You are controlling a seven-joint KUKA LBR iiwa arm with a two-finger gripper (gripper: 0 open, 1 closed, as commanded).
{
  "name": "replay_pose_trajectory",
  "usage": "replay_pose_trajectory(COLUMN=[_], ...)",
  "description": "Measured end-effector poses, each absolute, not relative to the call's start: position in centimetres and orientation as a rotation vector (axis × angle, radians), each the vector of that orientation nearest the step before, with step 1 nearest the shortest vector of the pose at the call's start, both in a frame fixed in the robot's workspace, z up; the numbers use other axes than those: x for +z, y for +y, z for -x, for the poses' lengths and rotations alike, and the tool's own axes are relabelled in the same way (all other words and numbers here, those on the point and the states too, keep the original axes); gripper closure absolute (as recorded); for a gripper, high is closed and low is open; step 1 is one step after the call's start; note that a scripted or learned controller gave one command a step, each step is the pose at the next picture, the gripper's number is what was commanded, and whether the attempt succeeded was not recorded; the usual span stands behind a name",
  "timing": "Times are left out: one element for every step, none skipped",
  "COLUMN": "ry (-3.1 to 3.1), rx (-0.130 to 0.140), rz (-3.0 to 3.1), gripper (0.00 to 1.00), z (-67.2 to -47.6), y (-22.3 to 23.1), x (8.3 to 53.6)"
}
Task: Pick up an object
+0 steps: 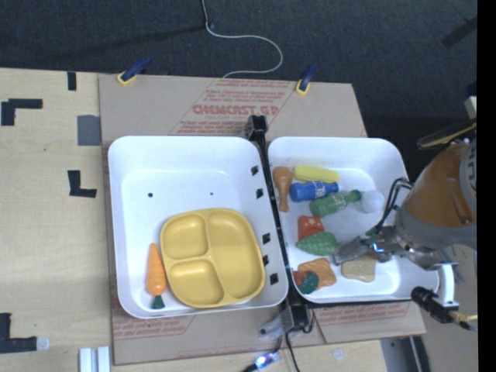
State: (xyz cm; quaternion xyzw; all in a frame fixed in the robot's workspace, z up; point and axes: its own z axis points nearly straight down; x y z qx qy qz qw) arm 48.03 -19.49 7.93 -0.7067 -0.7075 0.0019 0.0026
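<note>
Your arm [446,200] reached over the right bin's [387,155] right edge; claw [364,248] low, its state untellable. Just beside it lay a tan, flattish object [359,270] near the front edge.

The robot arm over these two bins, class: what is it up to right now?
The arm reaches in from the right, its hand low in the right bin, among toy foods beside a tan slice and a green piece. Nothing is visibly lifted. The left bin holds a yellow divided plate and a toy carrot.
</note>
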Motion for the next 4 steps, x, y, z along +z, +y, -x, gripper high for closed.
replay_pose_trajectory(ry=[-2.216,-2.223,-2.224,-2.221], rx=[0.008,0.001,0.001,0.003], rz=[2.214,2.218,2.218,2.216], gripper=[1.00,1.00,1.00,1.00], z=[-48.0,-48.7,-49.0,-49.1], y=[-19.6,-19.6,-19.5,-19.5], x=[8.9,14.7,20.7,22.2])
